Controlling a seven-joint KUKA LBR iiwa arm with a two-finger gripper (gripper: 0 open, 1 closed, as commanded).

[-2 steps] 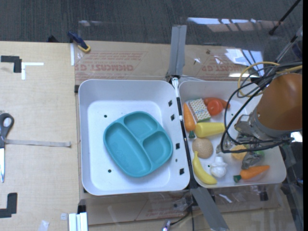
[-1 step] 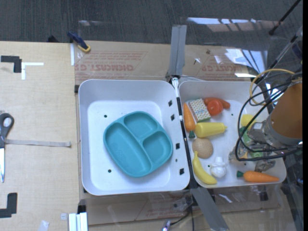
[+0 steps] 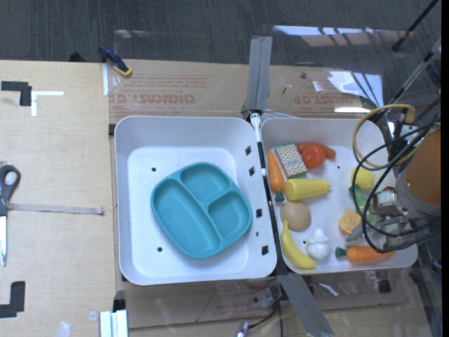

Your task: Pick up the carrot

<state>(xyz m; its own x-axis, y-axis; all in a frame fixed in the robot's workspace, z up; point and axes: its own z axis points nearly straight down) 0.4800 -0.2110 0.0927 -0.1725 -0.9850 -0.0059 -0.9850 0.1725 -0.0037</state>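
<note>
— Start at the near edge. Where is the carrot (image 3: 370, 253)?

— In the right bin (image 3: 330, 122), down at the 5 o'clock corner. It lies flat along the near wall, with its green end pointing toward 9 o'clock.

— And the gripper (image 3: 381, 215)?

— Just beyond the carrot, toward 12 o'clock from it, behind a tangle of black cables (image 3: 379, 181). I can't tell whether it is wide, narrow or holding anything, because the cables and the wrist cover it. The carrot sits on the bin floor.

— What lies beside the carrot?

— At its 9 o'clock there's a small white piece (image 3: 319, 244), then a banana (image 3: 296, 248) curving along the near left of the bin. A yellow chunk (image 3: 349, 221) sits close to the gripper's 9 o'clock.

— Further back?

— A tan, egg-shaped piece (image 3: 297, 215), then a yellow corn-like piece (image 3: 306, 187) lying crosswise. An orange elongated piece (image 3: 275, 171) runs along the bin's 9 o'clock wall. A patterned box (image 3: 290, 160) and a red piece (image 3: 313, 154) are at the far end, about 11 o'clock. The arm (image 3: 428, 174) shows its orange band at 3 o'clock.

— The left bin (image 3: 133, 188)?

— It holds a teal divided plate (image 3: 202, 209) near its centre. Scissors (image 3: 7, 188) lie on the bench well off at 9 o'clock.
</note>
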